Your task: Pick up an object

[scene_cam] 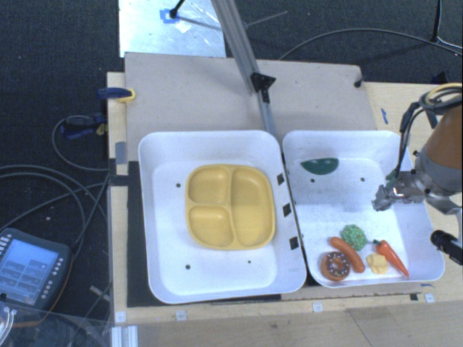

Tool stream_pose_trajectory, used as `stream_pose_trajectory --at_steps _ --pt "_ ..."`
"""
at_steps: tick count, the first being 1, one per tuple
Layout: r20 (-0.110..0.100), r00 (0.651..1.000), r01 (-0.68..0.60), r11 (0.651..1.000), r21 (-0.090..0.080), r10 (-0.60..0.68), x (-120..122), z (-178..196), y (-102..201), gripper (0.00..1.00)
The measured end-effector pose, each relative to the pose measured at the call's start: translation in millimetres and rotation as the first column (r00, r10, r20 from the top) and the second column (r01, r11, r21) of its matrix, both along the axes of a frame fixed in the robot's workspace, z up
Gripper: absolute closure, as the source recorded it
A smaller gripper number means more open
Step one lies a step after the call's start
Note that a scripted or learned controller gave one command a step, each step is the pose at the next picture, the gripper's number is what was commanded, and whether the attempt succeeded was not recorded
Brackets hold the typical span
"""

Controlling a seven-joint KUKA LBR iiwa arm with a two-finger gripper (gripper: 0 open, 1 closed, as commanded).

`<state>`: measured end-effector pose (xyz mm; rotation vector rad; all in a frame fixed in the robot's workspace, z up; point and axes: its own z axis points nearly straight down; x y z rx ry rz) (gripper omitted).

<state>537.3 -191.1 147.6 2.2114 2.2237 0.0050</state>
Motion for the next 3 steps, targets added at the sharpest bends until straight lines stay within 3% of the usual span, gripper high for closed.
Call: stream_pose_trajectory --at_steps 2,3 --pt "0.004 1.000 -0.001 1.000 -0.002 0.001 12 126 3 1.00" --pt "-0.005 1.000 -0.005 1.000 0.003 0.005 14 111 57 1.00"
